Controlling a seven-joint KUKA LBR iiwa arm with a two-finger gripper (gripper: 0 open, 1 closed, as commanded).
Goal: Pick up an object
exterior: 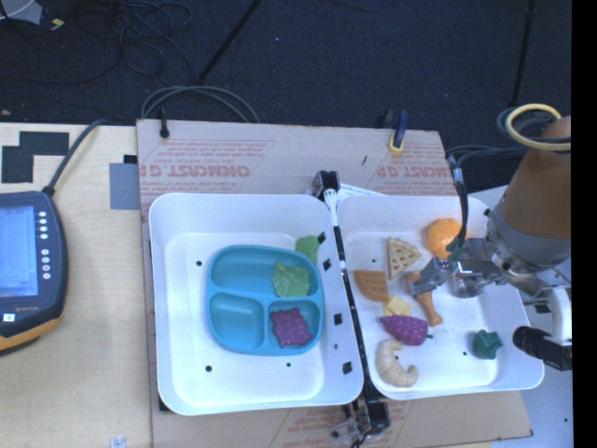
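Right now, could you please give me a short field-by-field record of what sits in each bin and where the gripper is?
left bin: blue divided tray holding a green leafy piece and a purple piece
right bin: orange fruit, cracker wedge, purple grapes, shrimp, dark green piece
gripper: low over the right bin, beside the cracker wedge
grasp: none visible

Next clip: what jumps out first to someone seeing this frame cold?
The blue tray in the left bin, with green and purple toy food in its compartments. Then the right bin, scattered with toy food: an orange piece, purple grapes, a shrimp. The gripper hovers there.
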